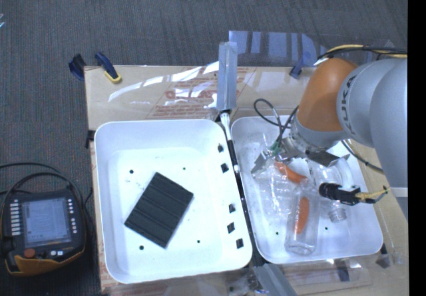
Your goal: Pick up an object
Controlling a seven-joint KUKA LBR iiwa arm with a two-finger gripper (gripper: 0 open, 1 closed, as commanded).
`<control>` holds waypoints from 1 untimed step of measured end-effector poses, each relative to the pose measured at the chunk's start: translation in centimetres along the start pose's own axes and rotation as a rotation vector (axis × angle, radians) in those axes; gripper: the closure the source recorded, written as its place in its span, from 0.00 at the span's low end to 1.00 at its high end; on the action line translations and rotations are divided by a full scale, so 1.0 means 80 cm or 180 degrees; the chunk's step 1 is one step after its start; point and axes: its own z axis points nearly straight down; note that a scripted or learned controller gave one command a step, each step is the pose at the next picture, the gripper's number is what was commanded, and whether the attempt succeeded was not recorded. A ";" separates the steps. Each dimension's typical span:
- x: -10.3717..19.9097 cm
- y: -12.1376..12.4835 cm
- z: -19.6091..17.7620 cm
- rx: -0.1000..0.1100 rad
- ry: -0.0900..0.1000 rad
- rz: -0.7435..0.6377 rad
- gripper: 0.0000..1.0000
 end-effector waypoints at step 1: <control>0.000 0.001 -0.011 -0.0003 0.0009 0.0008 1.00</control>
